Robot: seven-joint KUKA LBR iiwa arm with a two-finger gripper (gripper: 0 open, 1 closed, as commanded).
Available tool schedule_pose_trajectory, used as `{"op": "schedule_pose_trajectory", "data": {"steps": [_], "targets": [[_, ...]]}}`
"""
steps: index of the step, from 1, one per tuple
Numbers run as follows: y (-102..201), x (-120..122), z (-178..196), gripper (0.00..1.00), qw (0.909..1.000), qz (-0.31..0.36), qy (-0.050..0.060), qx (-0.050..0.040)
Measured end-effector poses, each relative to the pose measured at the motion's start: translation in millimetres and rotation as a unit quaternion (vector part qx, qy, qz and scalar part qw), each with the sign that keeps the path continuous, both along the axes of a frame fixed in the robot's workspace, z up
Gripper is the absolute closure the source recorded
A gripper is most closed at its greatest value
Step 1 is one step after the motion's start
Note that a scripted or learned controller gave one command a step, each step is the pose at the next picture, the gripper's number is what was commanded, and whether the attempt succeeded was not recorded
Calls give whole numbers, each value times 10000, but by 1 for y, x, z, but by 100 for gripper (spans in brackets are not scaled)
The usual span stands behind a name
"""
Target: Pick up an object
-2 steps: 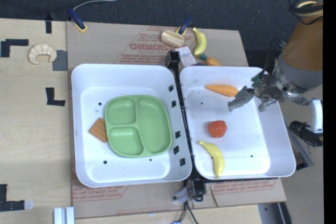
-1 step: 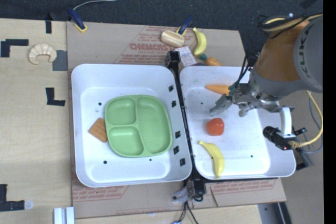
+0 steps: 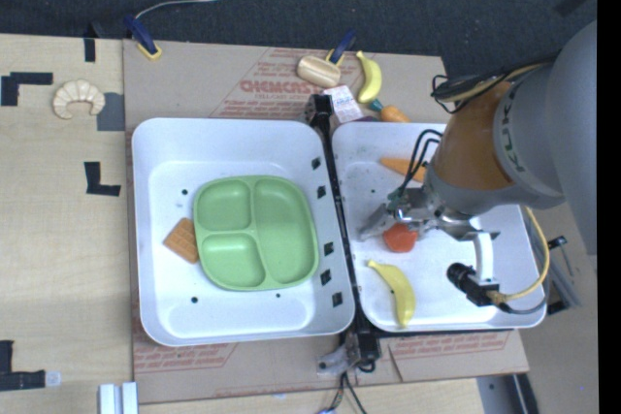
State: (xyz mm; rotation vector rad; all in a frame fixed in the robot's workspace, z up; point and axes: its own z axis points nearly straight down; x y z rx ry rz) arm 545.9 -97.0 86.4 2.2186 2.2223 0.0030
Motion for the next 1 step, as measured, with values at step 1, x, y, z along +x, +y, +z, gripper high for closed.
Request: {"op": "schedule_pose_trajectory", "data": {"steps": [1], "targets": [[-1, 0, 10, 100, 10000, -5, -6, -11]]}}
